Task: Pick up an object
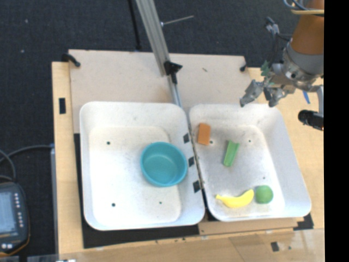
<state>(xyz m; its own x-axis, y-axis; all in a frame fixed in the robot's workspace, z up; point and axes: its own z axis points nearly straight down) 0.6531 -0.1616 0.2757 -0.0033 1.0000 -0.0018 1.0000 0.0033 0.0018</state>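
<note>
The right bin point(283, 146) holds an orange block point(204, 134) near its left wall, a green stick-shaped piece point(230, 153) in the middle, a yellow banana point(235, 200) and a green ball point(264, 194) at the front. A blue bowl point(163, 164) sits in the left bin point(103, 124). My gripper point(260, 95) hovers above the back right corner of the right bin, open, with nothing between its fingers, well away from all the objects.
A slanted metal post point(155, 34) rises from the seam between the bins at the back. The wooden bench point(131, 70) stretches behind the bins. A handheld pendant point(11, 212) lies at the lower left, off the bench.
</note>
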